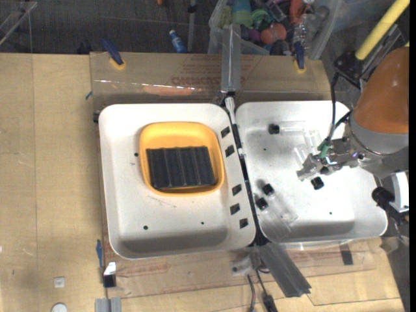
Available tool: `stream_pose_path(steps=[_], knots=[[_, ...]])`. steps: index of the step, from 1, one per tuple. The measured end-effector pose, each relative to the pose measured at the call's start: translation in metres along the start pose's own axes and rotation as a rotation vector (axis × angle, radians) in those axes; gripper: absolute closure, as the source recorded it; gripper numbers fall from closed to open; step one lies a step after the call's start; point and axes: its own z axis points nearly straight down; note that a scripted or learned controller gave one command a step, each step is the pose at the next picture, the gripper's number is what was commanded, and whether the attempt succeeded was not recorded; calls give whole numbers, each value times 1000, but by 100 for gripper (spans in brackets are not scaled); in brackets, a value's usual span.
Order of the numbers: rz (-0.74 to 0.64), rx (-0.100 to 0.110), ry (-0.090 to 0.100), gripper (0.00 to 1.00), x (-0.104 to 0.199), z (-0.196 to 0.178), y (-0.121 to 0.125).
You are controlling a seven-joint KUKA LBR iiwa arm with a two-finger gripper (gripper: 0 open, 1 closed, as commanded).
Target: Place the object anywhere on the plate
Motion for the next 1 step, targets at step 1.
stream_pose_path(steps=[1], knots=[[65, 3, 1, 100, 1, 19, 83]])
